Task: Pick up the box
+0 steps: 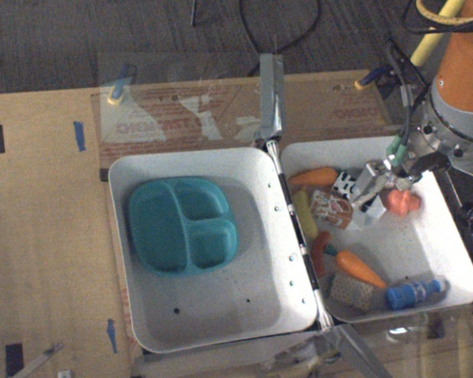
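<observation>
You see the bench (44, 242) with two white bins. The left bin (222, 309) carries a teal tray (182, 224) toward its left edge. The right bin (406, 251) holds the small things: two carrots, one at the far edge (314, 177) and one near the middle (360, 269), a blue bottle (412, 294) at the near edge, and an orange lump (402, 202) by the right edge. The box (334, 209), brown and white, lies near the left edge of this bin, flat on the floor. The arm (466, 82) comes from the right, and the gripper (374, 187) hangs just beside the box. Whether it is spread or pressed together I cannot tell. I judge the box is not lifted yet; the grasp and the raising are left.
</observation>
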{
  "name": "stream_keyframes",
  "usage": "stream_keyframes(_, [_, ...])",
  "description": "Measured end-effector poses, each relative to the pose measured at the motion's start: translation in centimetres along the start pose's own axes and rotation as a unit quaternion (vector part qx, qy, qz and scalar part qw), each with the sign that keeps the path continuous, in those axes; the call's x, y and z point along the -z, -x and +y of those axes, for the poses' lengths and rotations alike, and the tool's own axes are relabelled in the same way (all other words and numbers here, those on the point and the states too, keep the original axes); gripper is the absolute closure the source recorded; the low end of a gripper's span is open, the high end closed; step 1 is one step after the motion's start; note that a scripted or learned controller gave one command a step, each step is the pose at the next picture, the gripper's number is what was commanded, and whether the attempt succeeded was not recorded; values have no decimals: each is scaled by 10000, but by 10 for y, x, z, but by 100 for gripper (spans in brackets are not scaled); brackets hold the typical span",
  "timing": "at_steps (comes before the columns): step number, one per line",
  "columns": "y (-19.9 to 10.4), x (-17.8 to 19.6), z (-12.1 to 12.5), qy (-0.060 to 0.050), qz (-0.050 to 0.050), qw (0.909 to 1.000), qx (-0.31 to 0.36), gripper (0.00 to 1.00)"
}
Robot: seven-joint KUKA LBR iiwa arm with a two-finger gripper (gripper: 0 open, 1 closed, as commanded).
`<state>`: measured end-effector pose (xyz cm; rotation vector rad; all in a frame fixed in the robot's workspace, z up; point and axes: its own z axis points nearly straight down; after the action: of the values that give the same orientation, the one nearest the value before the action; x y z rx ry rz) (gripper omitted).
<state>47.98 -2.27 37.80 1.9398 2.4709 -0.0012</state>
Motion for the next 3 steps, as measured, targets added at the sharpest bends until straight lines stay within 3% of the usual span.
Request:
stream_keyframes(1, [0,0,0,0,0,10000,1,0])
stream_keyframes(2, [1,10,1,14,-9,10000,-6,100])
stream_keyframes(3, [72,-41,-5,4,1,9977,675,100])
